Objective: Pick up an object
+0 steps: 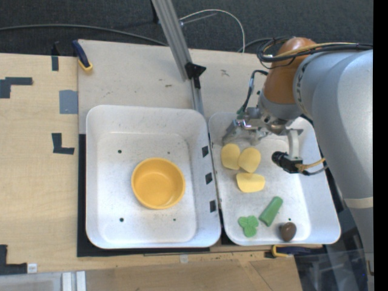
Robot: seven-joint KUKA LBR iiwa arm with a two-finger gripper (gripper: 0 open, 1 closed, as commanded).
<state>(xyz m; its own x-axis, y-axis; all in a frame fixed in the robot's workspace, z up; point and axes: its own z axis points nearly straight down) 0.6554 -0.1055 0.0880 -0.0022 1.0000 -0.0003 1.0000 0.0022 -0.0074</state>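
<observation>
The right bin [315, 220] holds three pale yellow pieces: one [230, 156] at the upper left, one [250, 159] beside it, and one [250, 182] below them. A green cylinder [271, 211], a small green leafy piece [248, 225] and a brown lump [287, 230] lie near the bin's front. My gripper [247, 126] hangs low over the far end of the right bin, just above the two upper yellow pieces. Nothing shows held in it.
A yellow bowl [158, 182] sits in the middle of the left bin [103, 126]. A slanted metal pole [176, 35] rises from the divide between the bins. The arm's grey body [339, 120] and a black cable fitting [285, 160] overhang the right bin's right side.
</observation>
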